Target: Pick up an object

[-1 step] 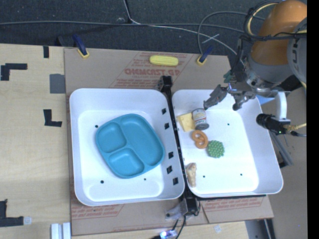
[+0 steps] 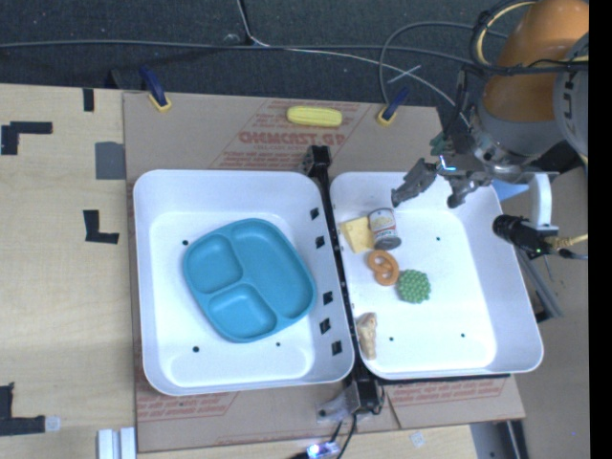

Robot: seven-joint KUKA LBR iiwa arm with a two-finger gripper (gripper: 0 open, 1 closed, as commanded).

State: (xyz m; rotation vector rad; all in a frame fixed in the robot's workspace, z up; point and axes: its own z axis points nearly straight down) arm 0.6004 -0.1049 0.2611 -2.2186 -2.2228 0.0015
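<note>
- My two-finger gripper (image 2: 435, 184) hangs over the far edge of the shallow white right-hand bin (image 2: 497, 342), fingers spread wide with nothing between them.
- Any of the things in that bin could be the pick. They sit in its left half: a small metal can with a red label (image 2: 383, 228), a pale yellow cheese-like wedge (image 2: 357, 234) touching it, a brown pretzel-shaped ring (image 2: 384, 268), a knobbly green round piece (image 2: 413, 286), and a small tan lump (image 2: 366, 329) at the near-left corner.
- The can and wedge are crowded. I judge that coming down there risks one finger landing on the wedge and knocking the can over.
- The pretzel lies flat and thin, so my fingers could close above it or skid on the bin floor.
- The green piece looks round and may roll out as I close.
- The tan lump lies close to the bin wall, which could block a finger.
- The left white bin (image 2: 158, 256) holds a blue divided plastic tray (image 2: 249, 277).
- Both bins rest on brown cardboard (image 2: 191, 132) over a wooden bench, with a yellow corn-like toy (image 2: 314, 116) at the far side.
</note>
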